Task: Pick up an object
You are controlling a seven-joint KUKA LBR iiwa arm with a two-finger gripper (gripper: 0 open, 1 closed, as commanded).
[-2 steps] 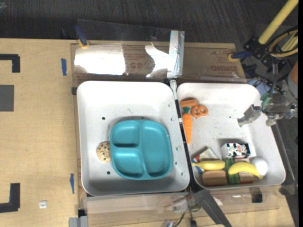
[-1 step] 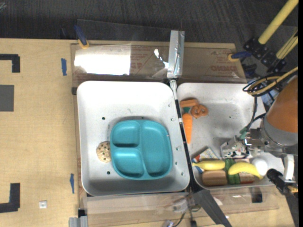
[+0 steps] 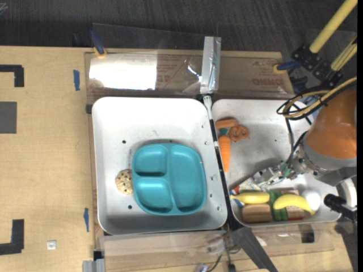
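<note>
The right bin (image 3: 258,115) holds several toy foods. An orange carrot (image 3: 224,153) lies along its left wall, with a small orange piece (image 3: 237,131) above it. Along the front wall lie a yellow banana (image 3: 252,198), a second banana (image 3: 292,202), a brown bun (image 3: 256,212) and a white round piece (image 3: 312,200). My gripper (image 3: 273,174) is down in this bin, just above the bananas and right of the carrot. Its metal tip points left and is hard to make out. The orange-banded wrist (image 3: 336,132) sits over the bin's right side.
The left bin (image 3: 113,118) holds a teal divided plate (image 3: 168,177) and a cookie (image 3: 124,181) at the plate's left edge. A clear plastic sheet (image 3: 170,72) stands behind the bins. Cables (image 3: 300,103) loop near the wrist at the right.
</note>
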